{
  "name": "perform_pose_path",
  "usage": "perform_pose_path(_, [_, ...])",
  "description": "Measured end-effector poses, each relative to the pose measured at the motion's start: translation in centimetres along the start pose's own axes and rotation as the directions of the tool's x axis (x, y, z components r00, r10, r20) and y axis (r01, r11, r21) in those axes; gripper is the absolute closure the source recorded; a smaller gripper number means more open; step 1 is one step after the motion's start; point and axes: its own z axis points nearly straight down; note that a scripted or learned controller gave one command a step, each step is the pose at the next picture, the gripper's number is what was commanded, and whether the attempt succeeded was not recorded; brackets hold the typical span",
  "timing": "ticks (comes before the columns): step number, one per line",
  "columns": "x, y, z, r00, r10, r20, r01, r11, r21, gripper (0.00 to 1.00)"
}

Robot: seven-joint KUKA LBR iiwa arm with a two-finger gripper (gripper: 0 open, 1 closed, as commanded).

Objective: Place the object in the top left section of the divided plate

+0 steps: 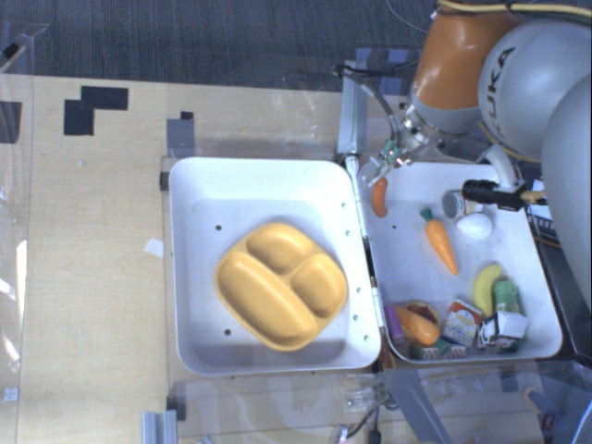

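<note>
gripper [381, 169] clamps a sausage [379, 197] hanging just below, lifted clear so it can cross left to the plate [282, 285].

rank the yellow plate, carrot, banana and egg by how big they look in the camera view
1. yellow plate, by far the largest
2. carrot
3. banana, close to the carrot, so that order is unsure
4. egg, smallest

the pale wooden bench [83, 276] bears two white bins (side by side): left bin [190, 276], right bin [536, 289].
</note>
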Motion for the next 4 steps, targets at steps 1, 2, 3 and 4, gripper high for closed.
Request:
perform_pose_path(1, [8.9, -0.7, -3.8, 0.984, 0.18, -0.002, -0.18, 0.984, 0.002, 1.0])
perform_pose_path(2, [1.2, -4.5, -9.5, 0.928, 0.373, 0.002, -0.373, 0.928, 0.001, 1.0])
perform_pose_path(3, [7.6, -12.1, -0.1, 0.947, 0.322, -0.001, -0.322, 0.947, 0.007, 1.0])
perform_pose_path(4, [20.3, -7.7, -4.1, 0.888, 0.46, -0.001, -0.46, 0.888, 0.004, 1.0])
